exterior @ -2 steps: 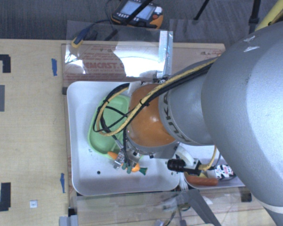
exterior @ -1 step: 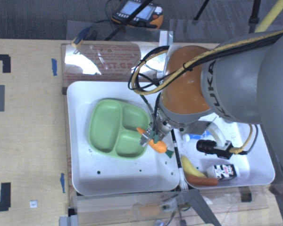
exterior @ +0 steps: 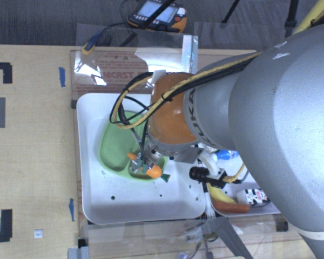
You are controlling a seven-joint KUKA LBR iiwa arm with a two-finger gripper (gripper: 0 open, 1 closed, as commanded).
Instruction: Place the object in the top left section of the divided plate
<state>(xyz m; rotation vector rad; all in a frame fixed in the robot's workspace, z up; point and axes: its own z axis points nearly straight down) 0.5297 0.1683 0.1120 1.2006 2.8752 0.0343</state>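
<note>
- Looming nearest the lens, the arm [exterior: 270, 117] sweeps in from the right and covers much of the right bin [exterior: 259, 212]; its orange band sits just above the wrist.
- Down at the wrist's end, the gripper [exterior: 143, 165] hangs low over the left bin [exterior: 97, 198], right at the near edge of the green plate [exterior: 114, 147].
- Whether the claw is wide, narrow or clamped on anything, I cannot tell — the wrist and cables crowd it.
- Task's object looks to be the carrot [exterior: 154, 171]: a small orange toy with a green tip, lying just beside the gripper at the plate's lower right edge, possibly touching it.
- Plate dividers are mostly hidden under the wrist, so the top left section is hard to pick out from here.
- Handling call: the carrot reads as light, hard plastic, smooth and a bit slippery, not fragile. Its taper could squirt it out of a pinch.
- Best hold, I'd judge, is across the thick orange middle, not the narrow end or the leafy tip.
- Over in the right bin, a banana [exterior: 222, 196] and a red thing [exterior: 235, 208] sit well apart from the action.
</note>
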